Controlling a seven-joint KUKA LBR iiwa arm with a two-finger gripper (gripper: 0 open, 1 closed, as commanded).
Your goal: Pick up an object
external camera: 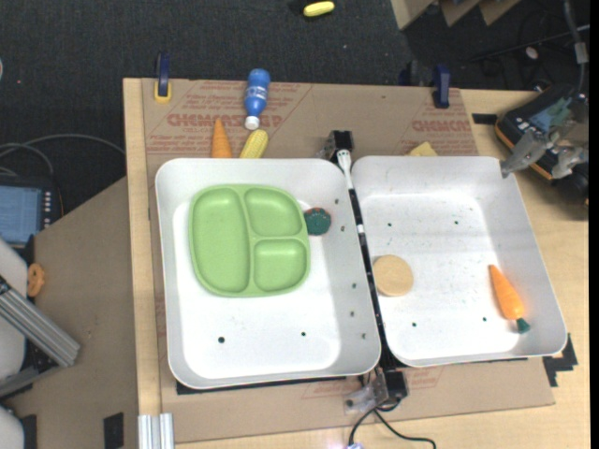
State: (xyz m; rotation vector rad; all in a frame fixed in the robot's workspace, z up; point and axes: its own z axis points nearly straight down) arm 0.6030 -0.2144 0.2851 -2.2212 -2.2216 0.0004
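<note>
I'd go for the carrot (506, 295) in the right bin (440, 181): probably light, hard, slippery plastic, best pinched across its thick middle. Gripper (552, 152) state: I cannot tell.

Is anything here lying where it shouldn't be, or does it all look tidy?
A few toys lie outside the bins: a blue bottle, a carrot and a corn cob on the board behind the left bin, and a yellow piece on the dark floor beyond.

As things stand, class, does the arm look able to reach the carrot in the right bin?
Probably yes: the carrot lies alone near the right bin's right wall, nothing over it, and the gripper sits just beyond that bin's far right corner.
</note>
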